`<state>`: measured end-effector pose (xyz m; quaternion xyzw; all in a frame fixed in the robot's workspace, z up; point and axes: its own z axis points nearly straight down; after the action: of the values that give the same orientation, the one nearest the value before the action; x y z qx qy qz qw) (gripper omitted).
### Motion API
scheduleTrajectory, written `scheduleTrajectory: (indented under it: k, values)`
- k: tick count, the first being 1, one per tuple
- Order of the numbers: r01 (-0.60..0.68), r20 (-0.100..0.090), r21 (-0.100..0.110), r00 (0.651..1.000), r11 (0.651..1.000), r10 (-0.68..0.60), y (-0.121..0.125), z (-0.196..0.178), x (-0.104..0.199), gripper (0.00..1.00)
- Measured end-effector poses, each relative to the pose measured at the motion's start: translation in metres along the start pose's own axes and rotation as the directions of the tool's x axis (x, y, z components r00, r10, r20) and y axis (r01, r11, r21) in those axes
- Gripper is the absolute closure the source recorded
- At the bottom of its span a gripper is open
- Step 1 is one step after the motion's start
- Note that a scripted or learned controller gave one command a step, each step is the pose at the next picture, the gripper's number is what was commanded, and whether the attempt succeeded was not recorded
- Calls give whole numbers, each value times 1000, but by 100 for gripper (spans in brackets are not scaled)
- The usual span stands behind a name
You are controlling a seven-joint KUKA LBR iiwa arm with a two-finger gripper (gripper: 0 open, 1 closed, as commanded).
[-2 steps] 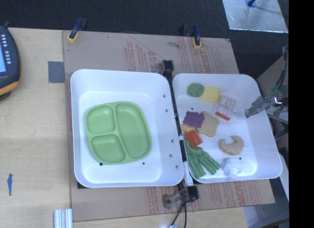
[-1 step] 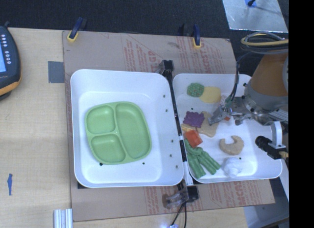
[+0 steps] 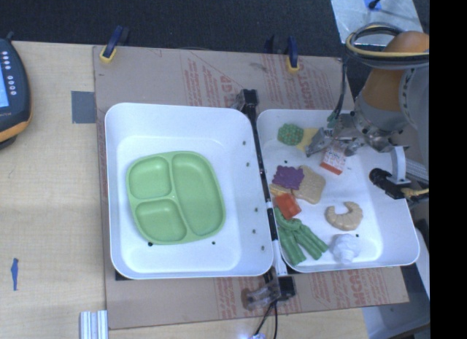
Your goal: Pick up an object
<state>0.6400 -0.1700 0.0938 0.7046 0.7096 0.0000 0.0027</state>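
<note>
The gripper [image 3: 334,139] is held low in the right bin [image 3: 394,256], maybe touching a red and white packet [image 3: 333,161]. Its grip cannot be told.

Glossy white plastic bins [image 3: 117,184] on matt brown cardboard sheet [image 3: 182,75].
</note>
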Motion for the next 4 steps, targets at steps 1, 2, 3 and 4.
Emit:
scheduleTrajectory:
  k: [1,2,3,4]
  values:
    - [3,5,-7,1000,1000,-3,1,-16,-2,100]
    - [2,-5,6,1000,1000,-2,-20,-66,51,100]
    - [-1,-4,9,1000,1000,1,-20,-63,48,0]
    - [-1,0,2,1000,1000,1,18,1,19,0]
